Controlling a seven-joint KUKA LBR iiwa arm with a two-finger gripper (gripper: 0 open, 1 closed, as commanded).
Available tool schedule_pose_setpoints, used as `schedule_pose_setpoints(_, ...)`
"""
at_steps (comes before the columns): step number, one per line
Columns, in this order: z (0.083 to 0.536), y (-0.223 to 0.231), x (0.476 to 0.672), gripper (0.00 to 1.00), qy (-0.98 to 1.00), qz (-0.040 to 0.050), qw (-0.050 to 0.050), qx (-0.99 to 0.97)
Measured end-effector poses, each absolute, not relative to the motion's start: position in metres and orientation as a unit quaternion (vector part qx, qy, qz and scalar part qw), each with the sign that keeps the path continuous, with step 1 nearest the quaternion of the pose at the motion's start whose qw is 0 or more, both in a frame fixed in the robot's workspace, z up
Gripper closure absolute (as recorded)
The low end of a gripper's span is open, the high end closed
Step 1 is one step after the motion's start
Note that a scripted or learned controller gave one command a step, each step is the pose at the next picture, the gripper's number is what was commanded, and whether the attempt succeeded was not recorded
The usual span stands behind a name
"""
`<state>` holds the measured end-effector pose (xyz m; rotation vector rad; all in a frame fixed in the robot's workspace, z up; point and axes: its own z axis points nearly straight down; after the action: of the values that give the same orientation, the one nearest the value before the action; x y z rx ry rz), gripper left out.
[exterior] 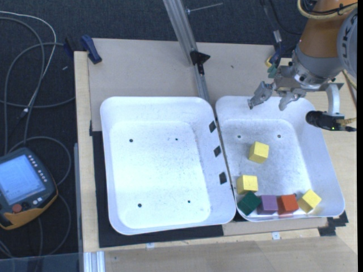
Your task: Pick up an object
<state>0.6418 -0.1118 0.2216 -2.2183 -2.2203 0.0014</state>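
Observation:
My gripper (273,98) hangs over the far rim of the right bin (317,146), its two fingers spread open with nothing between them. A yellow cube (258,152) lies alone in the middle of that bin, well below the gripper. Another yellow cube (247,183) sits near the bin's left wall. Along the front edge lie a green block (248,203), a purple block (268,203), a red-orange block (287,203) and a third yellow cube (311,200), packed in a row.
The left bin (113,152) sits beside the right one, with black clips along the shared edge. A metal pole (181,27) slants up from between the bins. A pendant (22,186) and cables lie off the bench at left.

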Motion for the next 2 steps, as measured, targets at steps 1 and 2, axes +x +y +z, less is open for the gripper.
schedule_pose_setpoints(1, 0.095, -0.143, 0.592, 0.0, -0.706, 0.0031, 0.005, -0.708)
schedule_pose_setpoints(2, 0.1, -0.141, 0.571, 0.0, -0.707, 0.0009, 0.002, -0.707)
